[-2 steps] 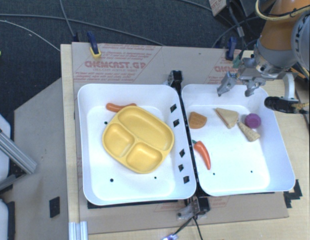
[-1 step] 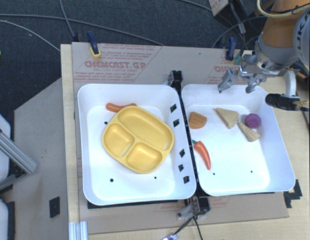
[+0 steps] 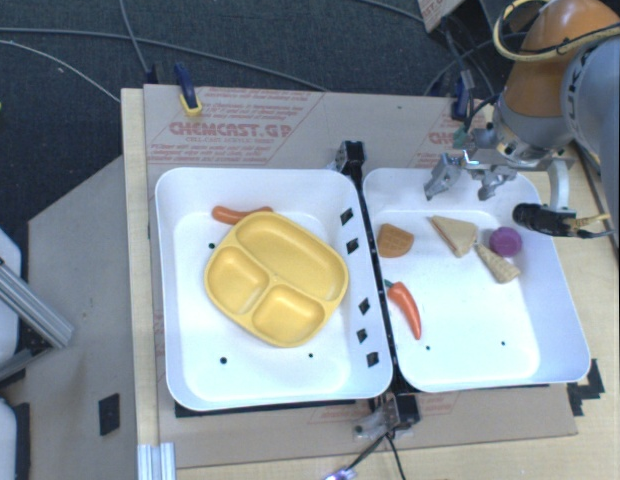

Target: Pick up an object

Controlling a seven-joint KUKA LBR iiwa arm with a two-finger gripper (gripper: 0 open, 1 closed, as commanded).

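The pincer [image 3: 468, 180] hangs over the back edge of the right bin [image 3: 550, 368], fingers spread and w/ nothing between them, so it looks like the reach-in step, no grab yet. Nearest pick is the tan wedge [image 3: 455, 234] just below it, w/ the purple ball [image 3: 506, 240], cone [image 3: 499, 264], round cookie [image 3: 394, 240] and red pepper [image 3: 406, 308] nearby; next it likely needs to drop straight down and close.

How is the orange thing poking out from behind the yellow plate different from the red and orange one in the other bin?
The orange carrot lies in the left bin, partly hidden behind the yellow plate; the red pepper lies in the right bin, in full view. The carrot is all orange and lies nearly level; the pepper is red-orange with a green stem and lies slanted. Both are long, thin toy vegetables.
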